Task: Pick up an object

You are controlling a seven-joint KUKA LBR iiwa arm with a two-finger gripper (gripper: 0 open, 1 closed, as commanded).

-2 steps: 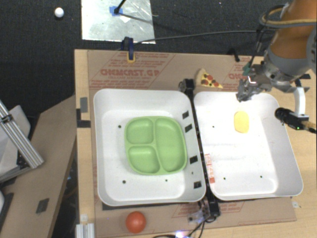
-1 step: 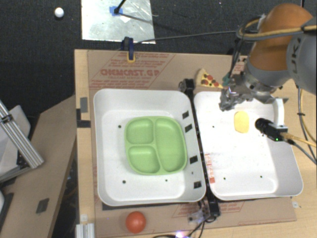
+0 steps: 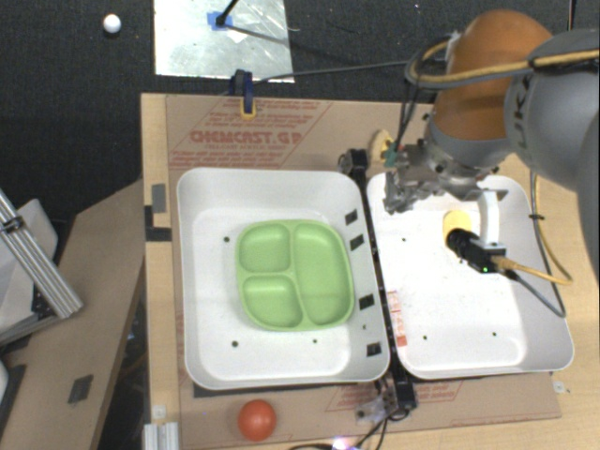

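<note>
One green divided plate [image 3: 293, 275] in the left bin [image 3: 202, 279] looks light, stiff and slick, best pinched at its rim; whether the hand [image 3: 399, 193], over the right bin [image 3: 469, 340], is wide or narrow I cannot tell.

You see a tan board bench [image 3: 281, 125], black cloth [image 3: 56, 111] behind it, a silvery sheet [image 3: 202, 26] up top, an aluminium rail [image 3: 37, 261] at the view's left

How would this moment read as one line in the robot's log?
gripper: over right bin, far left corner | grasp: none seen | left bin: green plate | bench front: orange ball
</note>
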